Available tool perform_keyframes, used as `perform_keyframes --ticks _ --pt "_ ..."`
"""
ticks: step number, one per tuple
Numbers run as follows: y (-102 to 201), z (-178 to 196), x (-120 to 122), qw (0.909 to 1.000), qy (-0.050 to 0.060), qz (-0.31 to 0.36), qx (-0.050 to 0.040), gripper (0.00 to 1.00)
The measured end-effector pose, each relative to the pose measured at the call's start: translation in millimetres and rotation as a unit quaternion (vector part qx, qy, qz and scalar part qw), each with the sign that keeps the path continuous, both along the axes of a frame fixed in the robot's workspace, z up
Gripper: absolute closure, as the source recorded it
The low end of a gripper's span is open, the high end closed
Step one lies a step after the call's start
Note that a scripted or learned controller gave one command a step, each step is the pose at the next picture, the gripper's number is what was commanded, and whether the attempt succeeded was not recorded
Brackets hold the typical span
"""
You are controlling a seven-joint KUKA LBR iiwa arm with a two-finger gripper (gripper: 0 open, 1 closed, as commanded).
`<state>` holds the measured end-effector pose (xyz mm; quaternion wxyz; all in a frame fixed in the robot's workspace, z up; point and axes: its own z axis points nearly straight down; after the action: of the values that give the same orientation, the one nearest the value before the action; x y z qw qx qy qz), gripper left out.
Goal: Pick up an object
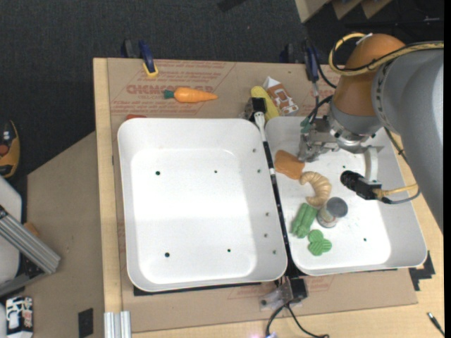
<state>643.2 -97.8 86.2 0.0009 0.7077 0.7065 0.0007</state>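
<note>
Two white bins [190,136] are seen. Right bin: one croissant [316,186], one orange piece [288,164], two green toys [304,219], one can [331,211]. The gripper [310,146] is lowered above the orange piece (its state cannot be told). One carrot [192,96] lies outside.

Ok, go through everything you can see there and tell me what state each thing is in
gripper: low in the right bin, above the orange piece
orange piece: lying flat
croissant: lying loose
green toys: lying loose
carrot: outside the bins, on cardboard
</note>
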Motion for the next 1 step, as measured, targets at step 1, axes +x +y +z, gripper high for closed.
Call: perform_keyframes --ticks 1 --pt "4.7 3.4 1.2 1.0000 0.000 0.001 -0.0002 1.00"
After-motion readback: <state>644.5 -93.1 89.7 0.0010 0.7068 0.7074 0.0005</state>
